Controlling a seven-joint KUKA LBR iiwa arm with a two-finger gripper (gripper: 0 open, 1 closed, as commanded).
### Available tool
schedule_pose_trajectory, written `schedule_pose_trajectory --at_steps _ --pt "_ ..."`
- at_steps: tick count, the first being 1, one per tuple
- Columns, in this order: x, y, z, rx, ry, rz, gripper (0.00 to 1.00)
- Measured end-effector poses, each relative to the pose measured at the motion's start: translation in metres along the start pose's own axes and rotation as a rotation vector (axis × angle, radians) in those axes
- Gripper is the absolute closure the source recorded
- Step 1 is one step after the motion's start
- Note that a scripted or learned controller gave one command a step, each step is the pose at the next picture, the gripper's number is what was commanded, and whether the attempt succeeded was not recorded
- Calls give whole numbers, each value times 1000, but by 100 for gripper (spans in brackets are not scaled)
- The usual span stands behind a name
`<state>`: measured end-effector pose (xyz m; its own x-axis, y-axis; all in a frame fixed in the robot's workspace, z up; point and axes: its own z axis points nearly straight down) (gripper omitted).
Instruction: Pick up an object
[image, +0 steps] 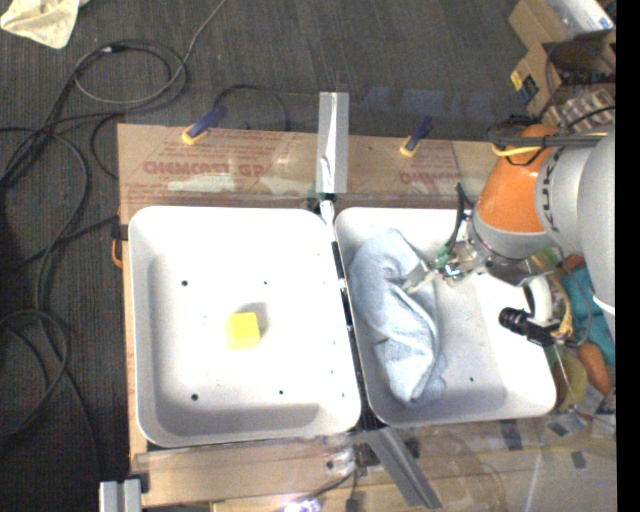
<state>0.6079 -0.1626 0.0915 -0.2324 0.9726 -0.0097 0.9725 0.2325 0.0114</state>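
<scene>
My pincer (428, 277) is low in the right bin (500, 395), tips at the upper edge of the grey cloth (400, 315) | I cannot tell its state | cloth lies crumpled along this bin's left wall | 1 yellow block (243, 329) sits in the left bin (150, 300), beyond that wall

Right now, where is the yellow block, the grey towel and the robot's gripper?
yellow block (244, 329), camera view, middle of its top face.
grey towel (400, 320), camera view, middle of the crumpled cloth.
gripper (432, 268), camera view, its tip at the towel's upper edge.
</scene>
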Motion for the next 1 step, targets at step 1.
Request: schedule_pose_trajectory --at_steps 1 --pt "1 2 -11 -5 2 0 100"
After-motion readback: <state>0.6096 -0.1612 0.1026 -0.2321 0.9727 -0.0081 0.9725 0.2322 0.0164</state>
